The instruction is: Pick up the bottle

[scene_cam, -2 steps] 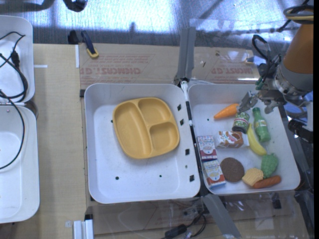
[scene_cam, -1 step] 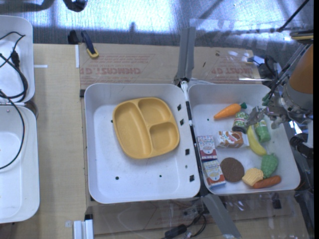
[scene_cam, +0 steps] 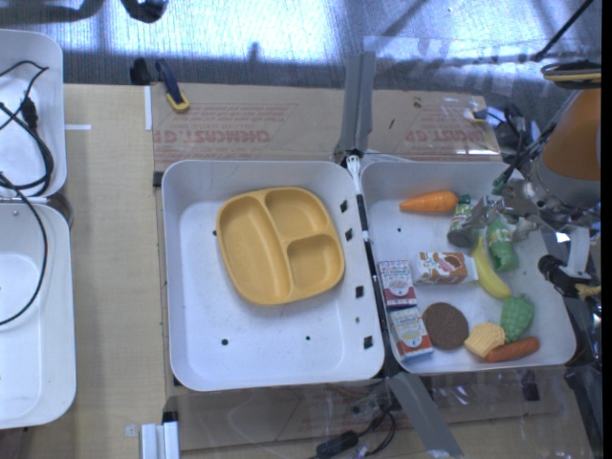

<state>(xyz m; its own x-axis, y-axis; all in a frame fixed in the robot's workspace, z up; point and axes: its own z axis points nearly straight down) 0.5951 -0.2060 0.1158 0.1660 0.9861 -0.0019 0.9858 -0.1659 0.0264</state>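
Glossy white bin (scene_cam: 378, 220), slim green bottle (scene_cam: 500, 247)

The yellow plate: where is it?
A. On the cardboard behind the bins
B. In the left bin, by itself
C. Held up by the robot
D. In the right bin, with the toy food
B. The plate lies flat in the left bin, while the carrot, banana and the other toy food sit in the right bin.
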